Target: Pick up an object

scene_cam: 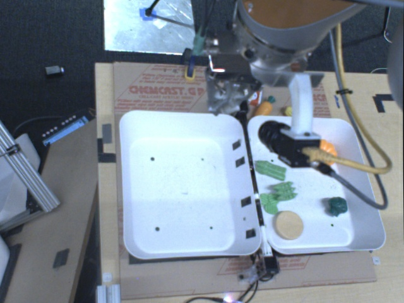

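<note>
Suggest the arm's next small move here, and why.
Probably shift toward the near side of the right bin and come down over the tan disc: it lies flat with open space around it, and the claw sits at the bins' far edge.

1. This is a robotics lab or test workshop, not a home: a tan desk (76, 169) fills the middle of the frame under a fixed overhead camera.
2. Two shallow white bins (183, 182) sit side by side on printed cardboard (158, 88).
3. A grey and orange robot arm (284, 17) enters at the upper right, trailing yellow and grey cables (353, 163).
4. Aluminium framing (25, 175) stands at the left edge.
5. Dark floor and a shiny metal sheet (148, 14) show at the top left.
</note>
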You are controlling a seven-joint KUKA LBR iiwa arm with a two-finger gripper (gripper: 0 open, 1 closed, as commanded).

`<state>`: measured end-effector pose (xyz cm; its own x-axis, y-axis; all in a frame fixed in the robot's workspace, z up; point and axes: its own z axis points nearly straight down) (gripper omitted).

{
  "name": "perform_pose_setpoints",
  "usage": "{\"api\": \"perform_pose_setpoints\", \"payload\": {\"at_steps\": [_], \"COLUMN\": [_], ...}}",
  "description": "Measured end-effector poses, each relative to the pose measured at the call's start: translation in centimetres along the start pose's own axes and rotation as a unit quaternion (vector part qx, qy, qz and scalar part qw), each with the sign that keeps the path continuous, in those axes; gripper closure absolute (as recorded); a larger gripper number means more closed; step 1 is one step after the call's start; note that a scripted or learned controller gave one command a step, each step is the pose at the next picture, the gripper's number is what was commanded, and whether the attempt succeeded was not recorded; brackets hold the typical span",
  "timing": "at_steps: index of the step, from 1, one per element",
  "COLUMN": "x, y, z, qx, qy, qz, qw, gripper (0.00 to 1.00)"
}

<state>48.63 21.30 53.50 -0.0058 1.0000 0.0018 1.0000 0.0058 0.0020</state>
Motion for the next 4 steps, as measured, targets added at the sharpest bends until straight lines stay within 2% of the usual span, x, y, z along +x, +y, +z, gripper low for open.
{"api": "perform_pose_setpoints", "payload": {"at_steps": [1, 4], "x": [2.20, 2.15], "y": [0.01, 0.01], "z": [0.01, 0.00], "qx": [0.000, 0.000], "qy": [0.000, 0.000], "qz": [0.000, 0.002], "qw": [1.0000, 1.0000], "gripper": [1.00, 1.00]}}
